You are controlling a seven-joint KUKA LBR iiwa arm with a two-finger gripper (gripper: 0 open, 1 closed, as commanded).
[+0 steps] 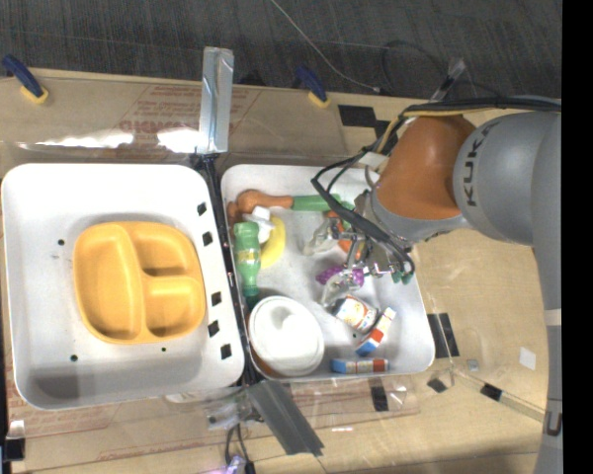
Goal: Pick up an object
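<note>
My gripper [348, 250] hangs low over the middle of the right bin [410, 349], under the grey arm with its orange band [425, 171]. Cables and the wrist hide its fingers. Right around it lie a crumpled clear wrapper [328, 235], a purple piece [334, 276] and a small white jar [356, 313]. A green bottle [246, 255] and a yellow banana-like piece [274, 243] lie along the bin's left wall. A white bowl [285, 336] sits at the front left, a marker [361, 364] along the front wall.
The left bin [30, 265] holds a yellow divided tray [138, 279]. A brown toy with a green handle [277, 203] lies at the back of the right bin. A metal strip [215, 97] stands between the bins at the back.
</note>
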